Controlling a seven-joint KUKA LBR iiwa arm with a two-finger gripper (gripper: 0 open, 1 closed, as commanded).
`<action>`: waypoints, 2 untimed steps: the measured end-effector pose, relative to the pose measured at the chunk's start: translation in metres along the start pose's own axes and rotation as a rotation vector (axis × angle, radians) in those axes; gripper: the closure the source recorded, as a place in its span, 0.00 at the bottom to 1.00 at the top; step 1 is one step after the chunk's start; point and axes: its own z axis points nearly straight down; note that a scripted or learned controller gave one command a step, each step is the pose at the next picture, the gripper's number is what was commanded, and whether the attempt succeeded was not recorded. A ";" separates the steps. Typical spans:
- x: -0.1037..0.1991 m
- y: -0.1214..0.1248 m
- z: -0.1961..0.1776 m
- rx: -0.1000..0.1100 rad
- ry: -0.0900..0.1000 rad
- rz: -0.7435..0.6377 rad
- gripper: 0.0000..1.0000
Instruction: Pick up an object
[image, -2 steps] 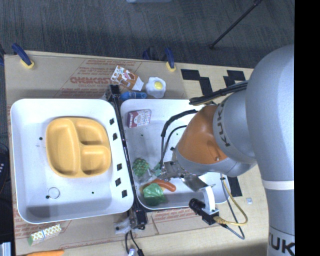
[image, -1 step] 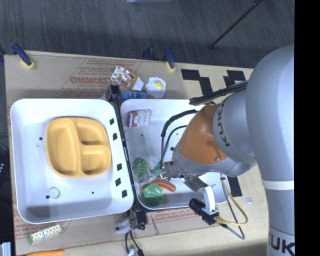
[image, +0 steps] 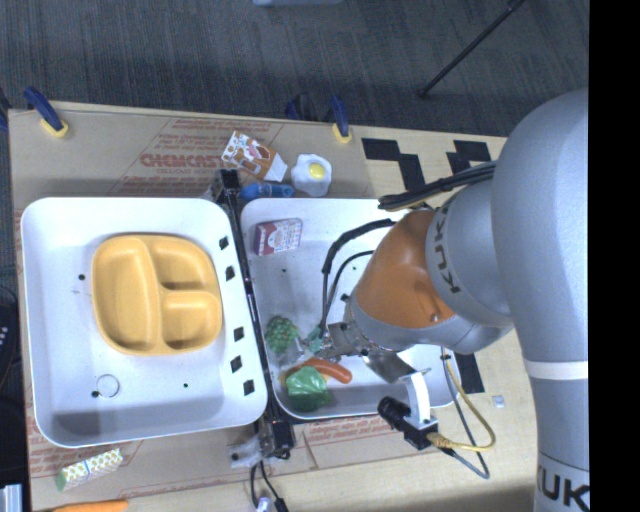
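Arm low over right bin (image: 300, 215), near toy food.
Hand (image: 322, 345) state: cannot tell. Advise centring over carrot (image: 330, 371) at bin's six o'clock, clear of broccoli (image: 281, 332).

Right bin (image: 300, 212): lower right part hidden under the arm (image: 450, 270) | gripper (image: 322, 343): masked by the wrist, fingers unreadable | orange object (image: 95, 506): cut off at bottom left edge | carton (image: 276, 237): print too small to read

An orange carrot (image: 331, 371) lies flat just below the hand (image: 335, 340), a green vegetable (image: 306, 388) touching its lower-left.
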 end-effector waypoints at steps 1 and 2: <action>0.000 0.000 0.000 0.000 0.000 0.000 0.00; 0.000 0.000 0.000 0.000 0.000 0.000 0.00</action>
